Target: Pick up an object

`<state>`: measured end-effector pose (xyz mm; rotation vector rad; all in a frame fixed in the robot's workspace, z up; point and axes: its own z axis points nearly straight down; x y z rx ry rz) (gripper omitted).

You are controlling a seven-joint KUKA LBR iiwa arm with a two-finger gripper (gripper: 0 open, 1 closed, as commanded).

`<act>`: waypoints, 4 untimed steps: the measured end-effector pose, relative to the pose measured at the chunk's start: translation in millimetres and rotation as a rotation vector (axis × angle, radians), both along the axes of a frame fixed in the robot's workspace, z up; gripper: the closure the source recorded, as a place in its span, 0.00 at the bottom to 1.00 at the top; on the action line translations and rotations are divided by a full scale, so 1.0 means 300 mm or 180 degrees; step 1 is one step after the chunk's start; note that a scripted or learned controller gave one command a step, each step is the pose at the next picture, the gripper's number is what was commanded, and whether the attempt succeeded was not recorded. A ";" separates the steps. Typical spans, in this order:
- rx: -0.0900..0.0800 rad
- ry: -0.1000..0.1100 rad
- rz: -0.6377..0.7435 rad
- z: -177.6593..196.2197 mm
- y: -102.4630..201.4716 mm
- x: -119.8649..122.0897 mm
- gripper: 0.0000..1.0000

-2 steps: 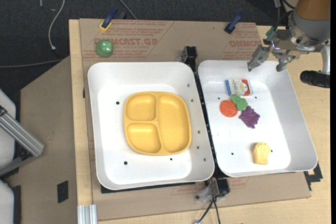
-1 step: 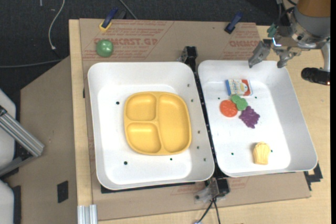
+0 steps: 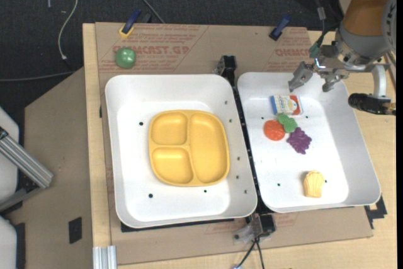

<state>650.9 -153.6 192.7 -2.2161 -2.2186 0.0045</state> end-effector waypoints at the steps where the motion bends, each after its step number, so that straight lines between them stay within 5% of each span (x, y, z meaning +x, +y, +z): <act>1: -0.0003 -0.0005 -0.0003 -0.180 -0.024 0.021 0.00; 2: 0.0002 -0.0019 -0.0002 -0.342 -0.021 0.026 0.00; 3: -0.0021 -0.0060 0.0000 -0.281 -0.029 0.037 1.00; 4: -0.0012 -0.0043 0.0000 -0.070 -0.022 0.023 1.00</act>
